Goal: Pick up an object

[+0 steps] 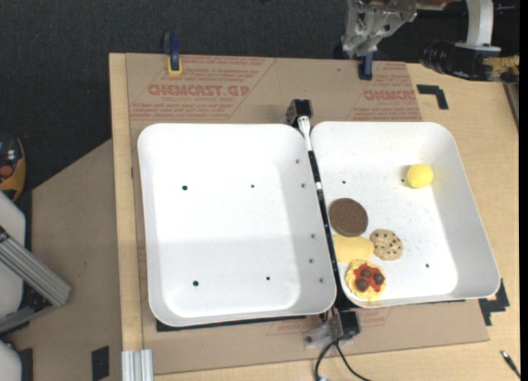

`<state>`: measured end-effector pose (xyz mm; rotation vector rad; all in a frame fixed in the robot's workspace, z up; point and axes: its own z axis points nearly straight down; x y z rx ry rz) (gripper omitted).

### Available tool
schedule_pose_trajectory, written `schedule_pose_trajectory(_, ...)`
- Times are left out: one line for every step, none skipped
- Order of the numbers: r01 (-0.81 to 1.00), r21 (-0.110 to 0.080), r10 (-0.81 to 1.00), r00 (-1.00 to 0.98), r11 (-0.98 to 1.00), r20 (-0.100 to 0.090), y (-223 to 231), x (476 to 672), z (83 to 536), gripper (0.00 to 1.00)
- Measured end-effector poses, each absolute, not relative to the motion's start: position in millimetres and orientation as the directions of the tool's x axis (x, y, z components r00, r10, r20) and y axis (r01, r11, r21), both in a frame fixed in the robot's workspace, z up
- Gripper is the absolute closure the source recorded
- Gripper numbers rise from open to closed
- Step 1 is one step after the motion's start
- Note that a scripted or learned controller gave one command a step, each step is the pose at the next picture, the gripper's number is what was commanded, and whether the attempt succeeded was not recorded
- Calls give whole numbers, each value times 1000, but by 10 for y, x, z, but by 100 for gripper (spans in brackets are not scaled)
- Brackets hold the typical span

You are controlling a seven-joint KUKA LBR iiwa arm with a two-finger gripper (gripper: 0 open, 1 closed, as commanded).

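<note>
My gripper (360, 39) hangs high at the top of the view, above the back edge of the bench and behind the right bin (462, 181). Nothing shows between its fingers. In the right bin lie a yellow ball (419, 176) at the back right, a dark brown round cookie (348, 216) near the left wall, a chocolate chip cookie (386, 244), a pale yellow piece (353, 248) and a small tart with red berries (366, 279) at the front.
The left bin (223, 214) sits beside the right one, with a black clip (299, 111) at the joint's back end. Blue and yellow clamps (172, 54) hold the brown board. A cable and clip (338, 327) lie at the front.
</note>
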<state>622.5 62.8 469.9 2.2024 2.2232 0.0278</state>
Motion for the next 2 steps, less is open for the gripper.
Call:
schedule_pose_trajectory(1000, -6, 1000, -2, 2, 1, 748, 5535, 4237, 100)
schedule_pose_trajectory(1000, -14, 1000, -5, 5, -1, 1103, 4749, 3364, 100)
